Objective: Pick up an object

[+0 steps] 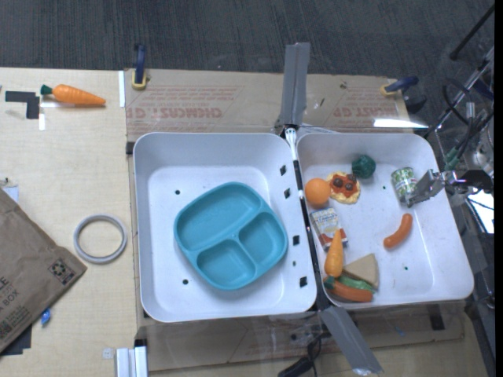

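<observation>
Nothing is lifted yet. The gripper [420,191] hovers beside the small can [402,184] (finger state unclear); grasping remains.

The arm reaches in from the right edge of the camera view, and little of its body can be made out there beyond dark, partly blurred links and cabling. Its tool [420,188] sits low at the right side, pointing toward the left and slightly downward. The metal fingers [415,195] look slim and grey; whether they stand apart or together is too small to tell.
</observation>
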Action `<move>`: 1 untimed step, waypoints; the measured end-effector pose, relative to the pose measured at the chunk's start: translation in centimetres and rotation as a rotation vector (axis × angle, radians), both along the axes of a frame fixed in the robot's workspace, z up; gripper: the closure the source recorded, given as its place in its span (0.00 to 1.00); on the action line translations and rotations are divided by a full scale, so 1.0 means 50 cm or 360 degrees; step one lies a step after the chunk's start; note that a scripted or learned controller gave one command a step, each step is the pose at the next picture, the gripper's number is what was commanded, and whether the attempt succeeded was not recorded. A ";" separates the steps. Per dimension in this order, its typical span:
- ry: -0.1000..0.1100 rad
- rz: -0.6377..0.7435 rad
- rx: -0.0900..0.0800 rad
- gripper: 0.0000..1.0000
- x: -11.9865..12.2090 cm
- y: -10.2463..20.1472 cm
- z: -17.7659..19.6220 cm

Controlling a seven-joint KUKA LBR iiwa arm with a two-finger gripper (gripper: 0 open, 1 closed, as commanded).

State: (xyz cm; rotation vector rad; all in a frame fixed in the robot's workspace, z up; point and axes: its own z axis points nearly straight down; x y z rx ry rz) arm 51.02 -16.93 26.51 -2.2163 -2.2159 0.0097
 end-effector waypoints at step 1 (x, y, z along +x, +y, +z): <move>-0.0006 -0.0152 0.0000 0.00 -0.003 -0.022 -0.337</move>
